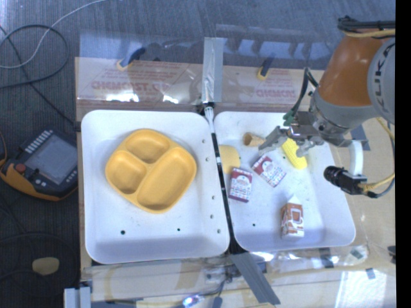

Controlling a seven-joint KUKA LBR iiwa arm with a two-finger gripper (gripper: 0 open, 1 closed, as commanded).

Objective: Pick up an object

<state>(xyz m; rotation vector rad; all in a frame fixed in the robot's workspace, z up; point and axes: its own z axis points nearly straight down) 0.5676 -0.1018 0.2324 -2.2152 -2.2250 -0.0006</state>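
yellow block (pixel 294 153) looks like the target here, it sits in the right bin (pixel 334 233) near the far right side, and the gripper (pixel 291 140) hangs right over it. the two fingers are spread apart, one out to the left and one to the right, and i can't see the block actually pinched between them, so i wouldn't call it held, just lined up

the arm (pixel 352 76) comes in from the right, which is probably why it goes for that piece, it's the closest one to reach. rest of the right bin is scattered stuff: a red and white carton (pixel 292 219) standing near the front, two flat red packets (pixel 241 185) and (pixel 269 170) in the middle, a small cone shaped thing (pixel 252 139) and a yellow wedge (pixel 228 154) up against the divider. none of it touches the block, so my guess is a straight drop and close would do

left bin (pixel 103 236) just has the yellow divided plate (pixel 151 169) sitting in the middle, well apart from the action
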